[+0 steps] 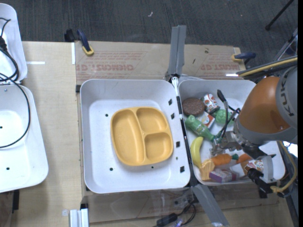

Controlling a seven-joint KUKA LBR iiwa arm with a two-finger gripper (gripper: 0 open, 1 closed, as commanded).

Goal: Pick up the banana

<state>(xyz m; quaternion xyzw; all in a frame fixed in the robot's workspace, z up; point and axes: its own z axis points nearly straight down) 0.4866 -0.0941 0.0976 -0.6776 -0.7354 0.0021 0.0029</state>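
The yellow banana (pixel 196 150) lies in the right bin (pixel 199 85), near its left wall, pointing front to back. My gripper (pixel 220 147) hangs low in the same bin, just right of the banana, above an orange carrot (pixel 222 160). The orange band of the arm (pixel 263 110) rises to the right of it. Nothing shows between the fingers, and the wrist hides part of them.
The right bin also holds a green bottle (pixel 200 127), a brown round patty (pixel 193 106), a red-and-white can (pixel 210 101), a purple box (pixel 222 175) and other small toys. A yellow divided plate (pixel 142 135) sits in the left bin (pixel 94 126).
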